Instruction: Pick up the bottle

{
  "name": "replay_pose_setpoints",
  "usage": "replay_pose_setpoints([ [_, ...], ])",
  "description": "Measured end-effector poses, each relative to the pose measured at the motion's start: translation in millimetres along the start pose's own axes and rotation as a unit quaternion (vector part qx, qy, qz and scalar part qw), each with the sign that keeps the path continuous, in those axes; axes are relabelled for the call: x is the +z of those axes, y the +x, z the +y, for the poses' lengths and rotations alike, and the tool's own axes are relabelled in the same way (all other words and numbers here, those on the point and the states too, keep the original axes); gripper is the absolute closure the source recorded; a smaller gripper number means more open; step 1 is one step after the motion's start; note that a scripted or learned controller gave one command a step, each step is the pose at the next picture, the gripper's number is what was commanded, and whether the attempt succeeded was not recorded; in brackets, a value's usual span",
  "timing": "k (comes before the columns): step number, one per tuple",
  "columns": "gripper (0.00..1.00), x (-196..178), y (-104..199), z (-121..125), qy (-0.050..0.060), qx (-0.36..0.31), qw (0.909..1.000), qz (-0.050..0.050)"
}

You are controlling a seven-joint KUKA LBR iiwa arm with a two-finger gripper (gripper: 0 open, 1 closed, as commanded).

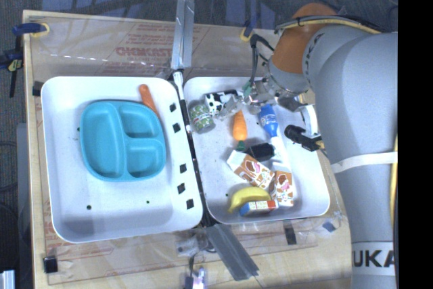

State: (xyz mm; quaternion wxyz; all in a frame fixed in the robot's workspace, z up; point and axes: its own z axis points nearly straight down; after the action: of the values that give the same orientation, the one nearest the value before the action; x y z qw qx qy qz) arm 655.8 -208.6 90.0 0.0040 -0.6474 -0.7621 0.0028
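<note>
While the gripper (253,95) sits at the right bin's (318,203) far edge, finger state can't be told. One blue-capped plastic bottle (268,120) lies just beside it, near one orange carrot (239,125), one curved banana (247,196).

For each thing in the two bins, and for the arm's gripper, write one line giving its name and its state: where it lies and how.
Blue-capped clear plastic bottle: lying flat, right bin, below the gripper.
Two-finger gripper: low over right bin's far end.
Blue divided plastic tray: flat in left bin.
Orange carrot: lying, right bin.
Orange stick: lying beside tray.
Yellow banana: lying, near end of right bin.
Green-labelled tin: on its side.
</note>
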Motion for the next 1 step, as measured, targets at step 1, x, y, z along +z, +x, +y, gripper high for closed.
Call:
replay_pose_setpoints([
  [1,0.00,-88.7,6.7,-44.5,-0.003,-0.029,0.9996,-0.001],
])
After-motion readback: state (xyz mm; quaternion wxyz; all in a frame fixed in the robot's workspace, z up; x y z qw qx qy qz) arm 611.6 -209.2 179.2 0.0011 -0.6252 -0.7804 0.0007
